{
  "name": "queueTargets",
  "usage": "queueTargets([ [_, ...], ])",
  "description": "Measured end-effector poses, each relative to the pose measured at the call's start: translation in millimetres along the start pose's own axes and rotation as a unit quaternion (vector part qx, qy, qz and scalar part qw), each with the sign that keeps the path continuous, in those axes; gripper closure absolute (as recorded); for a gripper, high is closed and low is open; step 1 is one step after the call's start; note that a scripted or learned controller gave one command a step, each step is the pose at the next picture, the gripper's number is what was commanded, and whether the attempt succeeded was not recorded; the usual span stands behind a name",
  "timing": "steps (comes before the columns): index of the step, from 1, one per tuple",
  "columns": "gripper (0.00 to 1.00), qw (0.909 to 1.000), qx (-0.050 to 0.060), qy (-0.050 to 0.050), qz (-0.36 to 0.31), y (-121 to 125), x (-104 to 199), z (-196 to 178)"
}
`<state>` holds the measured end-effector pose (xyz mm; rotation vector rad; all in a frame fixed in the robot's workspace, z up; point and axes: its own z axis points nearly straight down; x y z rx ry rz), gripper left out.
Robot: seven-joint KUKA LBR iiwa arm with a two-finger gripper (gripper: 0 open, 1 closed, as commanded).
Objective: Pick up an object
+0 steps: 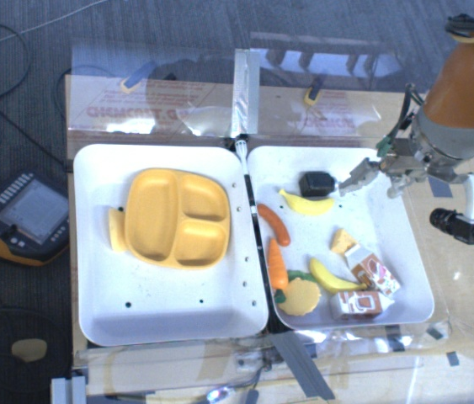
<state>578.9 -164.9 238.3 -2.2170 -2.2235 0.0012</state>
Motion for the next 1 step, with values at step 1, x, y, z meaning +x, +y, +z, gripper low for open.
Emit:
queueTargets([
  [1,0.00,1.0000,0.001,-0.001,0.009,1.5,34.2,93.4],
])
